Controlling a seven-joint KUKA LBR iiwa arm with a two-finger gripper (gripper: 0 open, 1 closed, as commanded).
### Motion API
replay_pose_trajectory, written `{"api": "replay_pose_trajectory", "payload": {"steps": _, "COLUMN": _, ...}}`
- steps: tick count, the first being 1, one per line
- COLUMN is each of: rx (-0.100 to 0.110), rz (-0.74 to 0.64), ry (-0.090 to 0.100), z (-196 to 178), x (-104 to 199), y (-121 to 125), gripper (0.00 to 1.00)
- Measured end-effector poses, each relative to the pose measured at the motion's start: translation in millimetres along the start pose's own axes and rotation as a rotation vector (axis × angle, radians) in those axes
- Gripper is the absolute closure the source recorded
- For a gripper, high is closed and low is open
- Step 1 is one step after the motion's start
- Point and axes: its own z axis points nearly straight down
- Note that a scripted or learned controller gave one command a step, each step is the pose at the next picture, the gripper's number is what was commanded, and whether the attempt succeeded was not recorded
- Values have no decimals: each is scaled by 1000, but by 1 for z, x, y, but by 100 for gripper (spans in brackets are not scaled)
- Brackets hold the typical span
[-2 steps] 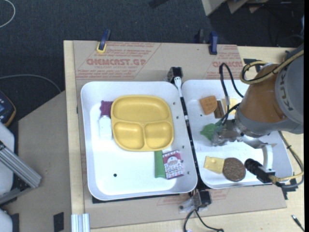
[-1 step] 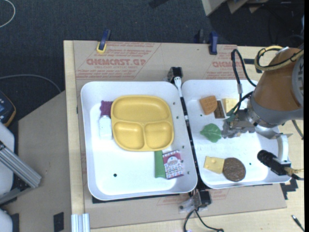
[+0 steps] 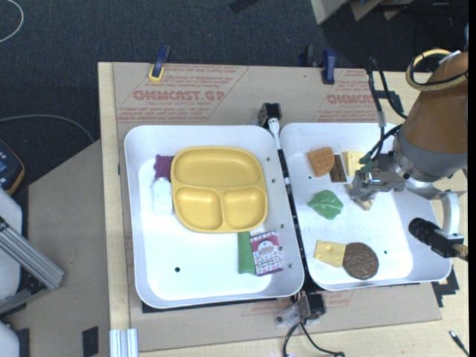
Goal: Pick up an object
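Note:
In the right bin [image 3: 394,233], my gripper [image 3: 363,193] hangs low near the bin floor, just right of a green leaf-shaped piece [image 3: 326,204]. Behind it lie a tan bread-like square [image 3: 321,161], a dark brown bar [image 3: 338,168] and a yellow piece [image 3: 352,159] partly hidden by the wrist. Near the bin's front sit a yellow cheese wedge [image 3: 330,253] and a round brown cookie [image 3: 361,260]. Nothing shows between the fingers.
The left bin [image 3: 149,236] holds a yellow divided plate [image 3: 220,187], a white bottle [image 3: 161,196] with a magenta item behind it, and a green-and-pink packet [image 3: 260,252]. Clamps and cables sit along the bench edges. The arm's bulk covers the right bin's far right side.

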Motion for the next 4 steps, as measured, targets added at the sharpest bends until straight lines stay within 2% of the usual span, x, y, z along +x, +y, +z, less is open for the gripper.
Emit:
{"api": "replay_pose_trajectory", "payload": {"steps": 1, "rx": 2, "rz": 0, "ry": 0, "z": -26, "x": 0, "y": 1, "gripper": 100}}
{"api": "replay_pose_trajectory", "payload": {"steps": 2, "rx": 3, "rz": -5, "ry": 2, "z": -34, "x": 45, "y": 26, "gripper": 100}}
{"api": "replay_pose_trajectory", "payload": {"steps": 3, "rx": 3, "rz": -5, "ry": 2, "z": -21, "x": 89, "y": 62, "gripper": 100}}
{"api": "replay_pose_trajectory", "payload": {"steps": 4, "rx": 3, "rz": -4, "ry": 2, "z": -14, "x": 131, "y": 86, "gripper": 100}}
